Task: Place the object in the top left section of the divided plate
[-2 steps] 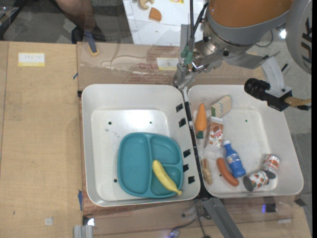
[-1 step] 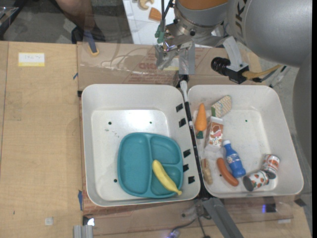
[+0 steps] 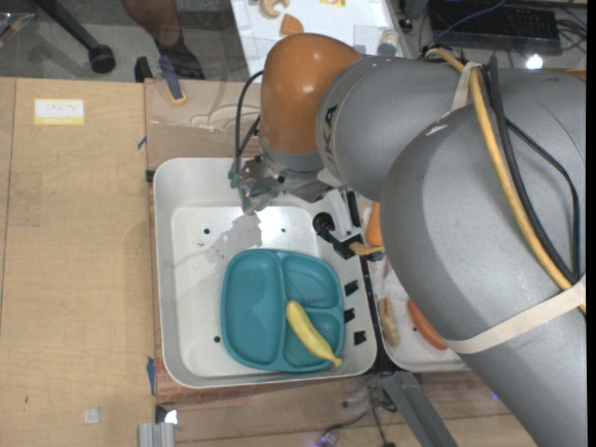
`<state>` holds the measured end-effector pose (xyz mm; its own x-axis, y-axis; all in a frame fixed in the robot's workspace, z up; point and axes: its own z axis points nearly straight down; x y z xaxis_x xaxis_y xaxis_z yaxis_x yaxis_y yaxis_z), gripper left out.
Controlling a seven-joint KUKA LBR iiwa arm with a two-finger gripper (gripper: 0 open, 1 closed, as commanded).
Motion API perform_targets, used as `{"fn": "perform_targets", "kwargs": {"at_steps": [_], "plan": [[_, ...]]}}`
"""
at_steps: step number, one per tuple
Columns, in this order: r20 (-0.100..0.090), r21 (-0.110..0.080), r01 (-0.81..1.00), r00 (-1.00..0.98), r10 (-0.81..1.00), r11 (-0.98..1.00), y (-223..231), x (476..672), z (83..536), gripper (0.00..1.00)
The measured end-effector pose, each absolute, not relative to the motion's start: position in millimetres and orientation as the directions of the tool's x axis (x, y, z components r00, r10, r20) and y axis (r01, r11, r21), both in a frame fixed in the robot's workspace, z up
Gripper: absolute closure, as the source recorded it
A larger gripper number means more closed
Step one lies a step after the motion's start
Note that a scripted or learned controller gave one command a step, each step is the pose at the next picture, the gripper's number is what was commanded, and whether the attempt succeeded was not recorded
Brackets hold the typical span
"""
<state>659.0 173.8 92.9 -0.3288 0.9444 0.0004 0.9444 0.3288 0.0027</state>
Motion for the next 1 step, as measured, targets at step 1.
{"fn": "perform_targets", "kwargs": {"at_steps": [1], "plan": [[0.001,0.003,0.982,-0.191,0.982,0.191,233.5,658.0,157.1,1.00]]}}
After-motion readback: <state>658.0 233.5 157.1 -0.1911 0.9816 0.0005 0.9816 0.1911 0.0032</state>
